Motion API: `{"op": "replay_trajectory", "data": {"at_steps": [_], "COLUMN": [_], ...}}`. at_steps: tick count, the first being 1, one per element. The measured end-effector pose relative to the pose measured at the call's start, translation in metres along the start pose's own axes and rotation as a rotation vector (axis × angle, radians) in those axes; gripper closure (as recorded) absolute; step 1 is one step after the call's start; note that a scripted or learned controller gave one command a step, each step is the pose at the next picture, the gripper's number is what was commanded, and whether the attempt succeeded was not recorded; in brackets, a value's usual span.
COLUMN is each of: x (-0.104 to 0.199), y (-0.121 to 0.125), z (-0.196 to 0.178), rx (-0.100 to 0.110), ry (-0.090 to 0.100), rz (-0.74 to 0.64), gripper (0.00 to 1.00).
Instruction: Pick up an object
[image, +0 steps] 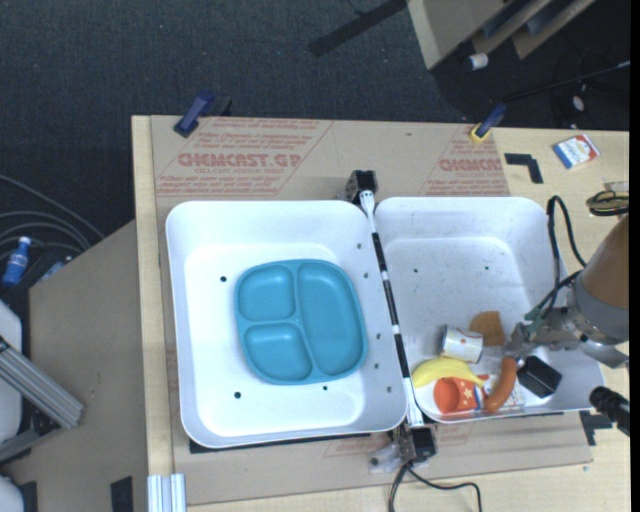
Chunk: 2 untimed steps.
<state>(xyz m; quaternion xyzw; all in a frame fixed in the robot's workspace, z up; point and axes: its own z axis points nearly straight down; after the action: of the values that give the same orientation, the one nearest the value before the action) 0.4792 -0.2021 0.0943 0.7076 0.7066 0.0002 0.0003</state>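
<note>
Red "CHEMCAST GP" print shows twice on the bench's brown board (250, 150), partly cut off at the right

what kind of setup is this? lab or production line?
Most likely a research lab bench for robot grasping. Two white bins sit side by side on a protective-film-covered board, toy food and a blue plate serve as test objects, and loose cables trail over carpet.
</note>
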Motion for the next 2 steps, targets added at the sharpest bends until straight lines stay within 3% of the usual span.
{"op": "replay_trajectory", "data": {"at_steps": [1, 2], "x": [0.0001, 0.0000], "y": [-0.0002, 0.0001], "z": [0.0002, -0.0096], "rx": [0.001, 0.000], "ry": [0.000, 0.000], "rz": [0.000, 0.001], "gripper": [0.00, 1.00]}}
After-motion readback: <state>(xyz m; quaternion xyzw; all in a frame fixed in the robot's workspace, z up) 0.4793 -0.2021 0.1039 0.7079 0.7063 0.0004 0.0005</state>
